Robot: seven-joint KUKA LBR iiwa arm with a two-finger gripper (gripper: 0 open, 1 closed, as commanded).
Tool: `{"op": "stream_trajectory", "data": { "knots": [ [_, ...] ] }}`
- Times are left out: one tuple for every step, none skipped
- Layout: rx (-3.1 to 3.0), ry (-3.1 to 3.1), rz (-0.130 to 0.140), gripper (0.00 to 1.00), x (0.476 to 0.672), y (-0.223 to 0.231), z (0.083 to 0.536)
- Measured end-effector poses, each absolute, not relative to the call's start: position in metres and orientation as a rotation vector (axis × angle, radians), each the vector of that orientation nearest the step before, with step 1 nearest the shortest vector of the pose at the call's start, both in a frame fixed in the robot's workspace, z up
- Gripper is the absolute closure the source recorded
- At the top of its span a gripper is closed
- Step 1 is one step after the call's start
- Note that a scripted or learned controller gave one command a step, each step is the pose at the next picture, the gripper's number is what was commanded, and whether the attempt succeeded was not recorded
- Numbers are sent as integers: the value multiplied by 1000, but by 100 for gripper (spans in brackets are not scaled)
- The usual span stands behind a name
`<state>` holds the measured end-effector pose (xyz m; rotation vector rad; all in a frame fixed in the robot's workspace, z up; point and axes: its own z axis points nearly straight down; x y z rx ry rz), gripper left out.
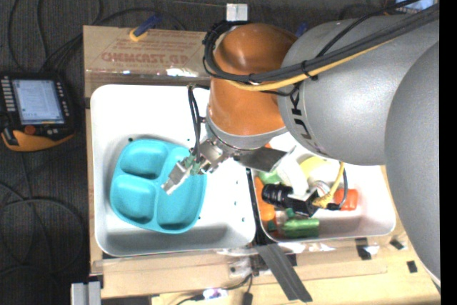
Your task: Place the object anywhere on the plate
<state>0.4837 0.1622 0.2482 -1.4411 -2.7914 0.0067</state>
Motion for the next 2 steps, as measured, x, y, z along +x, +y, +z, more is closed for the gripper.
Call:
{"op": "stream_trajectory", "data": {
  "knots": [
    [-1438, -2790, 10, 100, 484, 163, 256],
    [-1409, -2807, 7, 100, 490, 134, 242]
  ]
}}
